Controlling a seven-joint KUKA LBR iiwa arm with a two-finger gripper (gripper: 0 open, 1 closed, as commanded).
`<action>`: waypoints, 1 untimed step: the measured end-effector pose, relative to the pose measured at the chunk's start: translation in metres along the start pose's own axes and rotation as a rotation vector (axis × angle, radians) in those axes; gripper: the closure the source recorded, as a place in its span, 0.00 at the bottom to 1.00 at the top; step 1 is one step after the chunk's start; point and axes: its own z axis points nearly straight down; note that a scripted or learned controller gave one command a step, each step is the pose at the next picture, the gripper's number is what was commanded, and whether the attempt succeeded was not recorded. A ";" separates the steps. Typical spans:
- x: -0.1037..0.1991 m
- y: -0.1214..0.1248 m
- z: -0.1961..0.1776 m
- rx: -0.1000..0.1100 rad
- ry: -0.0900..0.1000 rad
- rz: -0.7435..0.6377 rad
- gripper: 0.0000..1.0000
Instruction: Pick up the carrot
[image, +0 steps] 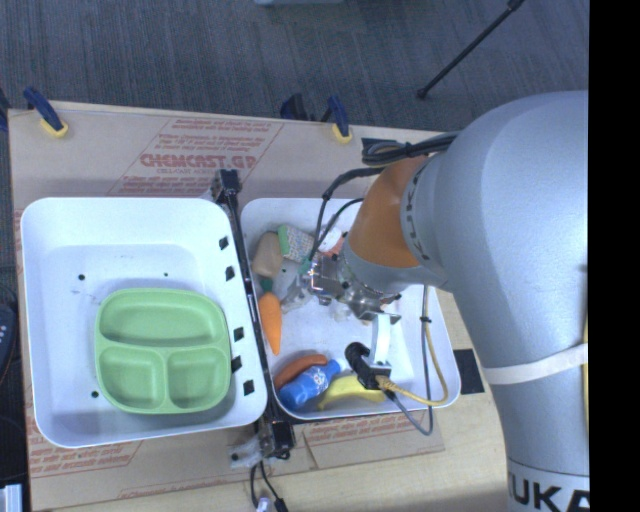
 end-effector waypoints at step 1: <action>0.062 -0.047 -0.100 0.003 0.004 0.096 0.00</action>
